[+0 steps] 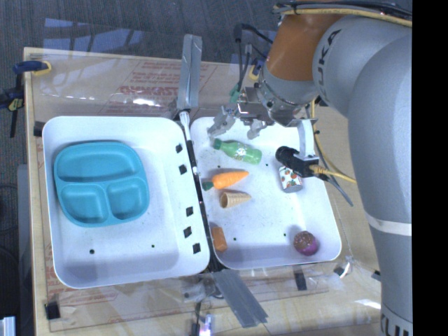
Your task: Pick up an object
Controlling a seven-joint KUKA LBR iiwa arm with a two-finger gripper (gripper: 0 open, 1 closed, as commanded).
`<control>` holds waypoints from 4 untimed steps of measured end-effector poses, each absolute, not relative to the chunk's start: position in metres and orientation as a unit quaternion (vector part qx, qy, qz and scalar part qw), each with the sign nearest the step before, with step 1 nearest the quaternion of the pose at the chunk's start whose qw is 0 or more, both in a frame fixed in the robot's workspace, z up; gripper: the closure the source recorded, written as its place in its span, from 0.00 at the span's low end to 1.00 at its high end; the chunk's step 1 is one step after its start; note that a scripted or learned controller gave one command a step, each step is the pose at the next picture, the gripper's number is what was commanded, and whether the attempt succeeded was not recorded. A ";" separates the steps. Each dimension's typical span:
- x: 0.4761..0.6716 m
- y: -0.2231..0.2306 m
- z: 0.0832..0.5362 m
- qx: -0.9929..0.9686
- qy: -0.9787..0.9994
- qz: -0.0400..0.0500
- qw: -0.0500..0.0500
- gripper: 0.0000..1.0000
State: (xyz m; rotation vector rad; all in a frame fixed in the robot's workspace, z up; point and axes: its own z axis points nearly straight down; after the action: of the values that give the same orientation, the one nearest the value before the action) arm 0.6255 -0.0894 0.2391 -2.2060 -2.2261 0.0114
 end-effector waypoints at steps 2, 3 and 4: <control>0.586 -0.170 0.088 -0.671 -0.742 0.002 0.004 0.00; 0.540 -0.146 0.087 -0.676 -0.737 0.002 0.004 0.00; 0.500 -0.174 0.088 -0.704 -0.711 0.002 0.003 0.00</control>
State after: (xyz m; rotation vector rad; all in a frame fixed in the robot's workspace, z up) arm 0.4998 -0.1735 0.0880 -2.2054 -2.2278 0.0062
